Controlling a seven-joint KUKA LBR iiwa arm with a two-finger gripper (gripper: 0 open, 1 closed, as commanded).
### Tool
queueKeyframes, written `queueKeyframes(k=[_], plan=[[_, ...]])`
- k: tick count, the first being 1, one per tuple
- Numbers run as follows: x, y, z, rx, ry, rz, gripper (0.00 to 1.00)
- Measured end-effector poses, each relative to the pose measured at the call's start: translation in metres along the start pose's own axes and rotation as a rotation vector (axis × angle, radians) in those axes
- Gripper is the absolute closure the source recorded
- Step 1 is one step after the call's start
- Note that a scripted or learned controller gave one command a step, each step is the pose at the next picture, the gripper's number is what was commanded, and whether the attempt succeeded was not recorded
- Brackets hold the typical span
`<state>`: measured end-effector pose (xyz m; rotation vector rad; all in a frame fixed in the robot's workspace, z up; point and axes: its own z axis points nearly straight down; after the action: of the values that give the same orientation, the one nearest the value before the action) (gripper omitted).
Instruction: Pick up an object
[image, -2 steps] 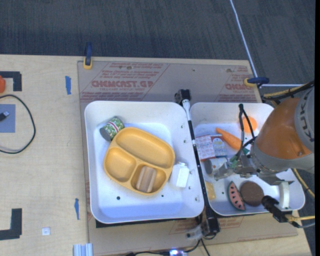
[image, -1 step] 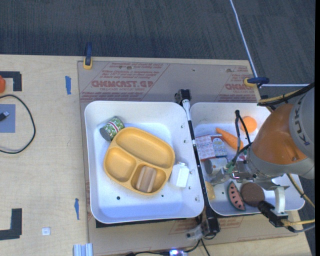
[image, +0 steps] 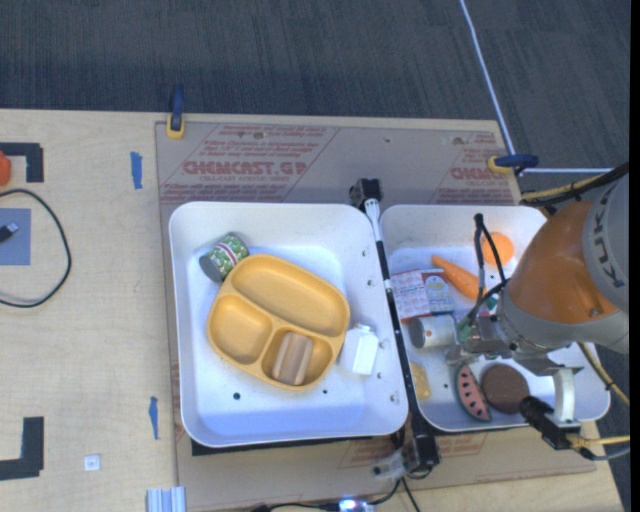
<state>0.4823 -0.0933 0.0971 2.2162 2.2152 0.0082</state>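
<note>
Several items crowd right bin (image: 596, 405): carrot (image: 455, 276), can (image: 433, 331), watermelon slice (image: 470, 392).

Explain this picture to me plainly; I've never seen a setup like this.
One camera looks down at a slant on a wooden bench. The grey robot arm with an orange band reaches in from the right. Two shallow white plastic bins sit side by side. The left bin holds a yellow three-part plastic tray, a green patterned can and a small white block. The arm hangs over the right bin, which holds an orange toy carrot, a toy watermelon slice and a printed packet. What it holds can't be seen.
</note>
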Motion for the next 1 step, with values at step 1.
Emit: queueKeyframes(k=[1], plan=[[0.0000, -0.0001, 0.0001, 0.000, 0.000, 0.000, 0.00]])
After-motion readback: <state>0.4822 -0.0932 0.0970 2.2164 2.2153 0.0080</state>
